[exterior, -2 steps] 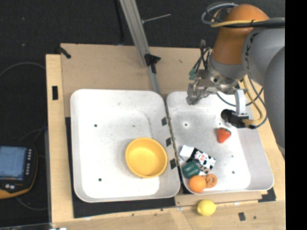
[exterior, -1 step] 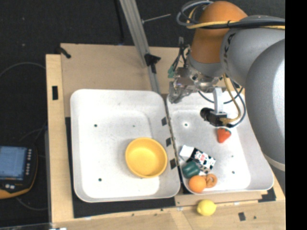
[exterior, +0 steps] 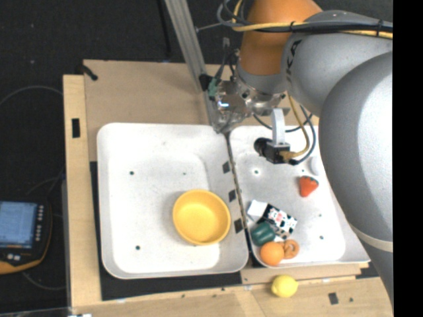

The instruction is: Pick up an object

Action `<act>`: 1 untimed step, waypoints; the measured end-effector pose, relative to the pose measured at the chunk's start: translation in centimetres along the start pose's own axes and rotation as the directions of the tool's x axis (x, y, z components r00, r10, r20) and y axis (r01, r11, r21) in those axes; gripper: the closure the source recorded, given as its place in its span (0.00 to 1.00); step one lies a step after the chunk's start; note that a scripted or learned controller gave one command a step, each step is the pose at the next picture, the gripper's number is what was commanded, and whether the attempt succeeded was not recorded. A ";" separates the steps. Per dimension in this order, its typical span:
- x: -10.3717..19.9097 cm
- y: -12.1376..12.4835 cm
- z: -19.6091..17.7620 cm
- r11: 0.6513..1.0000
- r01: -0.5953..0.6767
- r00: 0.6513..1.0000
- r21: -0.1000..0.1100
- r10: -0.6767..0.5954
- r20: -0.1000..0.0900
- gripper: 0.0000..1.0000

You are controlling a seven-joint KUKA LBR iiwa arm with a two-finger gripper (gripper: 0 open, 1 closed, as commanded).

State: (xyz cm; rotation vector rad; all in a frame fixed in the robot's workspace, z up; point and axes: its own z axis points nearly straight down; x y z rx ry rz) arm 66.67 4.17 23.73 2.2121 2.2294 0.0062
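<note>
Bulky grey arm (exterior: 357,111), orange wrist band (exterior: 274,28), apparently black and yellow cables (exterior: 304,24).

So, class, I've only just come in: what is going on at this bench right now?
A grey KUKA arm reaches in from the right, its gripper hanging over the far end of the divide between two white bins. The left bin has a yellow bowl. The right bin has a strawberry, an orange and other small items. A lemon lies outside on the bench.
</note>
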 end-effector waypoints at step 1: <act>4.3 1.0 0.4 1.000 -0.001 1.000 0.002 0.001 0.001 1.00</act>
